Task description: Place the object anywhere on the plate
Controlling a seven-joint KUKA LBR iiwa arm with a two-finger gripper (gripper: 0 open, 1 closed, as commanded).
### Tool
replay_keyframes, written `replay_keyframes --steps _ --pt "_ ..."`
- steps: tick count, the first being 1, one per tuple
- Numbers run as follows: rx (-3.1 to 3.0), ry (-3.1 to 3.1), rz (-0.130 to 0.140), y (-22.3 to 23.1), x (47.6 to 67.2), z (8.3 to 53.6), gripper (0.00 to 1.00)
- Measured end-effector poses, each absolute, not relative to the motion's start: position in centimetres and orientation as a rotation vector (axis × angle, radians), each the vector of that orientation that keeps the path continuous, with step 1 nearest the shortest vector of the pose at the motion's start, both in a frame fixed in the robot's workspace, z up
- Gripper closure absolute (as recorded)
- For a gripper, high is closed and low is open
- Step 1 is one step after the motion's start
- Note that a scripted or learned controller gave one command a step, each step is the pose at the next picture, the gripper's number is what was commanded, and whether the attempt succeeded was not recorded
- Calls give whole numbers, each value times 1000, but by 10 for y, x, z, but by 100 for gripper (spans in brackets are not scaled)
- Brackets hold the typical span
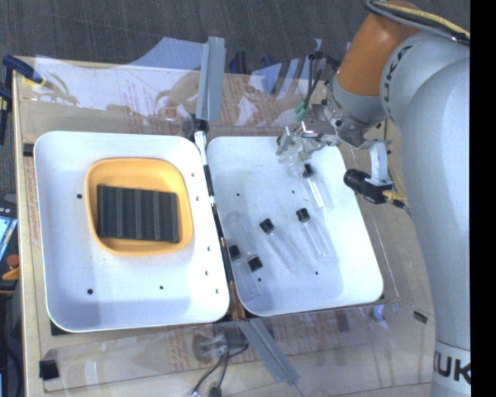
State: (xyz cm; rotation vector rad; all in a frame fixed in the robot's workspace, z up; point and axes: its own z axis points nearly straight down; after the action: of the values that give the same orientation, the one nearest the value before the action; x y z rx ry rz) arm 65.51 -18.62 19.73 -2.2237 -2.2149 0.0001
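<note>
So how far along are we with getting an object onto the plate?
Nothing looks done yet: the yellow plate in the left bin carries only a dark ridged insert. In hand: the pincer is at the far edge of the right bin, above one clear vial; whether it grips it is not visible. Left: secure a vial, carry it across, set it on the plate. Other vials lie in the right bin.

One camera sits high over the bench [107, 362] and looks down at a slant. It is far enough back to see both white bins, the left bin [66, 288] and the right bin [355, 279]. The arm [430, 139] comes in from the right side.
</note>
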Motion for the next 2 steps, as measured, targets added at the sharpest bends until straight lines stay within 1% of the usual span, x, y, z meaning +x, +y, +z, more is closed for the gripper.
replay_keyframes --steps 1,2 --pt "-2019 -2400 5 -152 615 182 100" --pt "-1760 -2603 1 -118 611 247 100"
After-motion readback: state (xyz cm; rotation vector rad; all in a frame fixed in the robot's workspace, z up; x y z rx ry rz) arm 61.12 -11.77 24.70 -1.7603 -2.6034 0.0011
